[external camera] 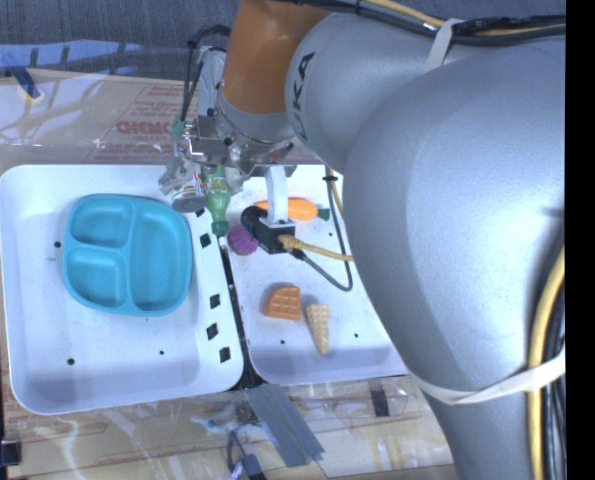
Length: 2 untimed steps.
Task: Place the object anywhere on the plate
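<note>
A blue divided plate (127, 253) lies in the left bin (37, 368). My gripper (199, 183) hangs over the left bin's back right corner, just past the plate's upper right edge. A small green object (218, 201) sits right at the gripper's tip, above the divider between the bins; whether it is gripped is unclear. The arm's body hides the back of the right bin.
The right bin (362, 343) holds an orange carrot (299, 209), a purple piece (242, 239), a waffle-like piece (284, 303) and an ice cream cone (319, 328). A yellow cable (322, 256) loops over that bin. Cardboard (87, 108) lies behind the bins.
</note>
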### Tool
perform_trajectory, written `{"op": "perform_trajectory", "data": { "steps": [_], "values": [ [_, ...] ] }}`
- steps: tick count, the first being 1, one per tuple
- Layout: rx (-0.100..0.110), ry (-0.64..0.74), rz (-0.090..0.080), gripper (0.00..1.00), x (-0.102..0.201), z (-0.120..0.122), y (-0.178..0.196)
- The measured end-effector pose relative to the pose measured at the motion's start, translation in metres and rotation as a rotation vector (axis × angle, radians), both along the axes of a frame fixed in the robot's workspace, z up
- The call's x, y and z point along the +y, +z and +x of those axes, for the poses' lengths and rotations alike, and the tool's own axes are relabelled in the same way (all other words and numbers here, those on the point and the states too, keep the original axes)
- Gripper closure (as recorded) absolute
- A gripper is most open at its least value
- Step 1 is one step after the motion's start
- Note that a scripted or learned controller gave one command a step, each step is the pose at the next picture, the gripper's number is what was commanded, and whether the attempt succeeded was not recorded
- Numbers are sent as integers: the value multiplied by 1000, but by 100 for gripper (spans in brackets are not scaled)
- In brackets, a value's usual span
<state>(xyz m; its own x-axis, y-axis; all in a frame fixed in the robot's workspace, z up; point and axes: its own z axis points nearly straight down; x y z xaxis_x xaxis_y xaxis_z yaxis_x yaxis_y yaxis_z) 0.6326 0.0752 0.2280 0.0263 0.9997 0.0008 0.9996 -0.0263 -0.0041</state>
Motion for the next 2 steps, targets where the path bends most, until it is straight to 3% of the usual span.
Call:
{"op": "perform_trajectory", "data": {
  "steps": [1,2],
  "values": [
    [1,-1,-1,0,-1,0,0],
    [3,142,-1,0,65,-12,-31]
  ]
}}
